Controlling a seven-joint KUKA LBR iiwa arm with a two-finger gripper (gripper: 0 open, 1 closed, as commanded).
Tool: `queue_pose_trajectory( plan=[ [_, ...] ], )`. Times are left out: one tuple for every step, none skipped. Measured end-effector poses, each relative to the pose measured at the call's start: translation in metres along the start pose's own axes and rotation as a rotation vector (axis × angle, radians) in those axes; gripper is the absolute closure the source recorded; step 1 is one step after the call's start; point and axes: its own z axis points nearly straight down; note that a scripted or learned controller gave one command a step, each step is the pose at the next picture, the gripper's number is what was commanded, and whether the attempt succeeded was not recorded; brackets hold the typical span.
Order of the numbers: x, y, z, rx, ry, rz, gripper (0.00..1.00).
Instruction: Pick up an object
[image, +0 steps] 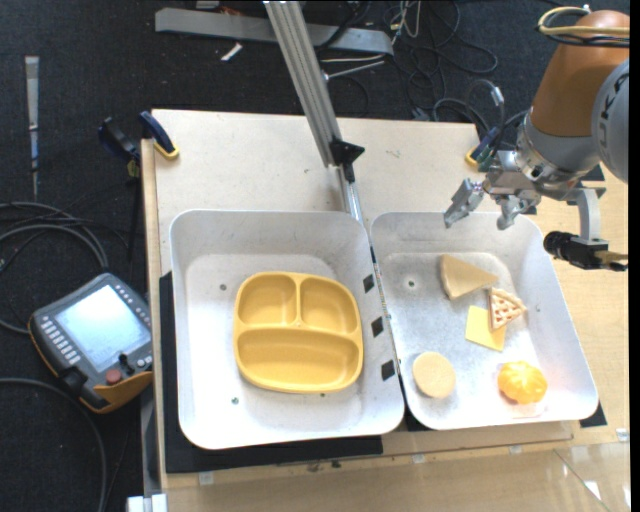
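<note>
My gripper hangs open, empty, over the right bin's far rim; descending here risks striking it, missing the cheese wedge.

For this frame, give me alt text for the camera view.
The gripper hangs open above the far rim of the right bin, holding nothing. In that bin lie a tan wedge, waffle piece, yellow slice, round cracker and orange; the left bin holds a yellow divided plate.
</note>
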Motion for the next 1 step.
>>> queue_pose_trajectory(
  plan=[
    [0.0, 0.0, 0.0, 0.0, 0.0, 0.0, 0.0]
  ],
)
